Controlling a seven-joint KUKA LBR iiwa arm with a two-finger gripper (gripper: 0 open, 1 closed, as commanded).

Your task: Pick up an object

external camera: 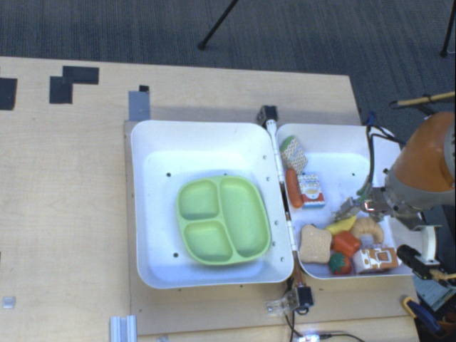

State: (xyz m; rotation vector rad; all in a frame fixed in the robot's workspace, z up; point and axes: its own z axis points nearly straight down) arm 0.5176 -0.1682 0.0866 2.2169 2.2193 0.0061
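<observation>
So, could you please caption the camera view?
End effector low over toy food in right bin; green tray in left bin.

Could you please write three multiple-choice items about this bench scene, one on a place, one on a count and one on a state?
1. Where does the green tray lie?
A. In the left bin
B. In the right bin
C. On the bare bench

2. How many compartments does the green tray have?
A. Two
B. Three
C. Five

3. How does the carrot lie in the right bin?
A. Standing upright in a cup
B. Lying lengthwise along the bin's left wall
C. Resting on the green tray

Answers:
1. A, the tray sits in the middle of the left bin.
2. B, two smaller sections on its left and one long section on its right.
3. B, it lies flat beside the divider between the bins, next to the small carton.
</observation>
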